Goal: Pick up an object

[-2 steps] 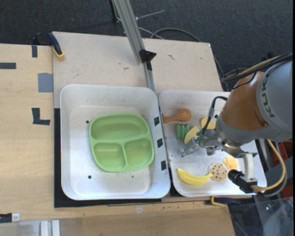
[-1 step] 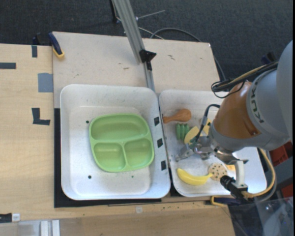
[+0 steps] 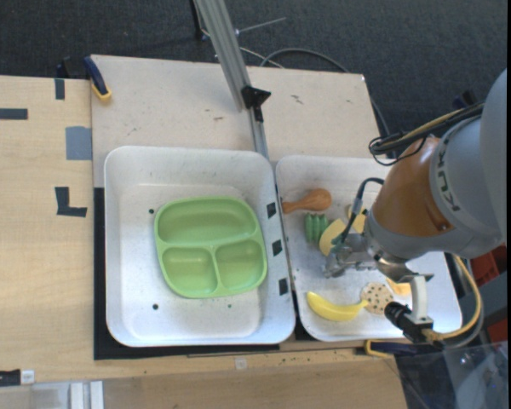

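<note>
In the right bin (image 3: 294,237) lie a yellow banana (image 3: 332,308) near the front edge, a brown drumstick-shaped toy (image 3: 308,201) at the back, a green ribbed piece (image 3: 315,227) and a yellow-green piece (image 3: 331,239) beside it. A tan perforated cracker-like piece (image 3: 376,296) lies right of the banana. My gripper (image 3: 341,258) reaches down into the middle of this bin, just beside the yellow-green piece and above the banana. The arm's wrist hides the fingertips.
The left bin (image 3: 123,228) holds a green three-compartment plate (image 3: 210,246). A metal pole (image 3: 230,49) slants up from the divider between the bins. Cables (image 3: 409,135) run along the arm at the right. A wooden bench top (image 3: 34,228) lies to the left.
</note>
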`<state>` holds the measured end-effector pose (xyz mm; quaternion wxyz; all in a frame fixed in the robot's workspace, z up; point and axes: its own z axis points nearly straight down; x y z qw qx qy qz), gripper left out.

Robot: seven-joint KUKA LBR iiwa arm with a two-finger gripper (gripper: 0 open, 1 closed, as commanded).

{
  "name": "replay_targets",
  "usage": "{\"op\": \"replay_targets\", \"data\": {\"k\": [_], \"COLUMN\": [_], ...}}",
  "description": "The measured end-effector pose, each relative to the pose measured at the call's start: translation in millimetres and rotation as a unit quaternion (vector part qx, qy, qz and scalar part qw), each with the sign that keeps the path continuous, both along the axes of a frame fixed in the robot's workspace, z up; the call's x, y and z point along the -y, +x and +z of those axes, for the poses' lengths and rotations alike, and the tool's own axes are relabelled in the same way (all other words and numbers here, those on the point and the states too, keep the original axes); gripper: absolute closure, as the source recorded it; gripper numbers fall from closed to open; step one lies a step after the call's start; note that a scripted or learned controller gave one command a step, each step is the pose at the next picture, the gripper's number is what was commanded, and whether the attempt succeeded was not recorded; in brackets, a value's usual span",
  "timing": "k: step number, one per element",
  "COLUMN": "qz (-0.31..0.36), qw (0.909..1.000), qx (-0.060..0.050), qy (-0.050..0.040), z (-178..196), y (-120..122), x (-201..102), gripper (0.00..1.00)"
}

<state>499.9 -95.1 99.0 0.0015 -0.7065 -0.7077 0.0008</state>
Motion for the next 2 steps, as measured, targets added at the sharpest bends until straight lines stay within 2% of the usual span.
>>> {"op": "replay_targets", "data": {"k": [1,2], "qz": [0.000,-0.001], "qw": [1.0000,1.0000], "qx": [0.003,0.003], "qy": [-0.0008,-0.0010], "z": [56,103], "y": [10,13], "x": [-4,5], "gripper": [1.00,1.00]}}
